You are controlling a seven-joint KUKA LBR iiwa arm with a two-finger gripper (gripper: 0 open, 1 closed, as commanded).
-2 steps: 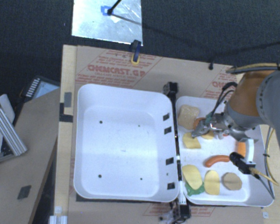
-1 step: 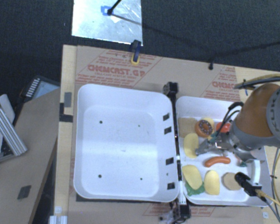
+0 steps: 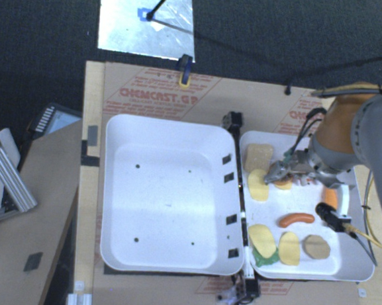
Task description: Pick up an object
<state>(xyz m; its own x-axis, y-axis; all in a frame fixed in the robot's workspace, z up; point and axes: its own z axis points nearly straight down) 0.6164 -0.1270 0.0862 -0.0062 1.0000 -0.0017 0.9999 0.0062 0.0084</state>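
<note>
The right bin (image 3: 354,262) holds several toy foods. A tan bread slice (image 3: 258,155) lies at its back left, with a yellow piece (image 3: 258,186) just in front of it. A red-orange sausage (image 3: 296,219) lies in the middle. Along the front are two yellow pieces (image 3: 262,238) (image 3: 289,247), a green one (image 3: 265,258) under them, and a brown round one (image 3: 316,246). My gripper (image 3: 281,173) hangs low over the bin's back, beside the yellow piece, with a small orange-yellow object (image 3: 283,184) right under its tip. An orange piece (image 3: 330,196) lies at the right.
The left bin (image 3: 123,132) stands beside the right one, joined by a black-clipped divider (image 3: 235,192). The grey arm (image 3: 372,134) with its orange band fills the upper right. A black tool part (image 3: 331,217) and cables hang over the right bin's right side.
</note>
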